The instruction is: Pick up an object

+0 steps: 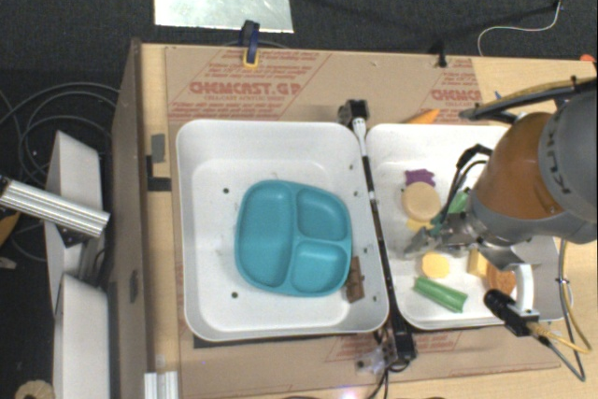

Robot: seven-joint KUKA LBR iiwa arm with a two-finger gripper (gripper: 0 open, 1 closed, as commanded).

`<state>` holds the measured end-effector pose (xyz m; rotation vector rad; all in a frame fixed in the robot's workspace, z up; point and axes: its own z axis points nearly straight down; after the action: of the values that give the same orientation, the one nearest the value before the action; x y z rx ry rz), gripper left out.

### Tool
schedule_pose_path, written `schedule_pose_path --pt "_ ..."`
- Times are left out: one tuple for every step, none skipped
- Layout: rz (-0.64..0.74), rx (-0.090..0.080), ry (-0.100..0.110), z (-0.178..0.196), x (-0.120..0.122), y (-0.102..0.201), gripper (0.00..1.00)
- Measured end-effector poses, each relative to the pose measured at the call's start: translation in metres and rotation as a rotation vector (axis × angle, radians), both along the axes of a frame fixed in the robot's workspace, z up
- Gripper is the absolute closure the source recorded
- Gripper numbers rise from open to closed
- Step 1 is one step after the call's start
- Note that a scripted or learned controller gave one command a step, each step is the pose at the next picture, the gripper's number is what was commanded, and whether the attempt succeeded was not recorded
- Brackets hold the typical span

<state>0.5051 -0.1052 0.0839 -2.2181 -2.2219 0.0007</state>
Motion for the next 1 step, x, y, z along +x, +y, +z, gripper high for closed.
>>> schedule_pose_path --pt "0.003 -0.005 -0.010 0.0631 0.0641 -0.0406 0.00"
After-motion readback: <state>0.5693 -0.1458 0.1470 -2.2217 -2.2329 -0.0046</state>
